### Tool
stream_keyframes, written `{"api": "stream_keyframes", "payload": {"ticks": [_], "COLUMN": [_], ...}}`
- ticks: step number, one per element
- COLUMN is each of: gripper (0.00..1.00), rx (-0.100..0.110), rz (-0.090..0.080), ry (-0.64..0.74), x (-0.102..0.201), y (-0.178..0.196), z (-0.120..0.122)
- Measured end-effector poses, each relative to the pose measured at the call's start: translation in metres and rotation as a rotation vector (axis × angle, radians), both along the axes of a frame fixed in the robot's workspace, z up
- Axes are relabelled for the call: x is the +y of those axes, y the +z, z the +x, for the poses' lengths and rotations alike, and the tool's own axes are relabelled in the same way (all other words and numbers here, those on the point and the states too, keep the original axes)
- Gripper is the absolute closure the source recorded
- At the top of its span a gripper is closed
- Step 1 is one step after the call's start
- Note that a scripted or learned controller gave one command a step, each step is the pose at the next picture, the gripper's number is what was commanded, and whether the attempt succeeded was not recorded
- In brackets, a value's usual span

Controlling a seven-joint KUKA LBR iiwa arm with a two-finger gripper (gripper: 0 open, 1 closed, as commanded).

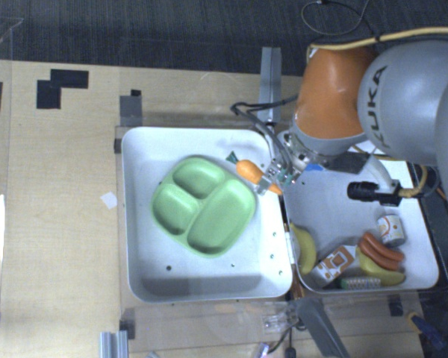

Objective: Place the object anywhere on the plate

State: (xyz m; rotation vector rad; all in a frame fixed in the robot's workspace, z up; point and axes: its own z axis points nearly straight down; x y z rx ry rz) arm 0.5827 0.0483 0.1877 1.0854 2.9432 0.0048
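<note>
Jaws closed on the carrot [248, 171], pinched at my gripper [272, 177], its orange body sticking out leftward. Carrot hangs over the left bin's [142, 222] right edge, just beside the green plate's [203, 205] upper right rim. Right bin [425, 263] carries banana [306, 249], hot dog [382, 250], small cartons. Judgement: carry left until squarely above a plate compartment, lower close, then release so it can't roll off the rim.

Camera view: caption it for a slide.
Gripper holding small orange carrot toy beside green three-compartment plastic plate in left white bin.
</note>
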Motion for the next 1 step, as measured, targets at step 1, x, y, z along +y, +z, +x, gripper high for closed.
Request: {"api": "stream_keyframes", "payload": {"ticks": [1], "gripper": [0.0], "rx": [0.0], "rz": [0.0], "ry": [0.0], "x": [-0.0002], "y": [0.0001], "z": [0.0001]}}
